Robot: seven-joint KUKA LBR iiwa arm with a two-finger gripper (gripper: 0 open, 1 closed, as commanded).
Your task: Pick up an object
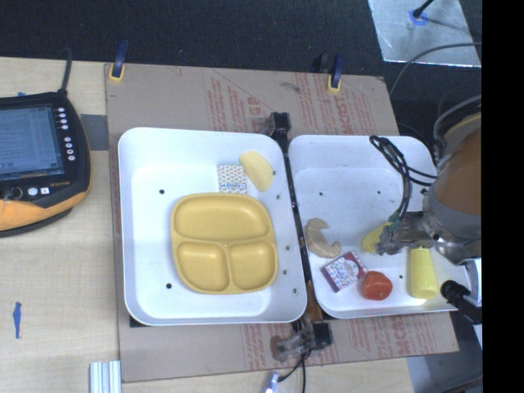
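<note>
Light wood bench top (57, 301), with a brown cardboard sheet (205, 97) laid across its middle, printed with faint red lettering. Two clamps, blue and yellow (118, 62) and (334, 72), pin the sheet's far edge. Beyond the bench, dark carpeted floor (205, 11); a pale grey patch (417, 19) on it at far right, with a blue mark and a thin dark rod or cable crossing it, hard to tell which. Orange-and-black tablet pendant (37, 166) sits on the wood at far left, screen lit. Small blue mark (17, 318) on the wood near the left edge. Lighting even, soft shadows.
</note>
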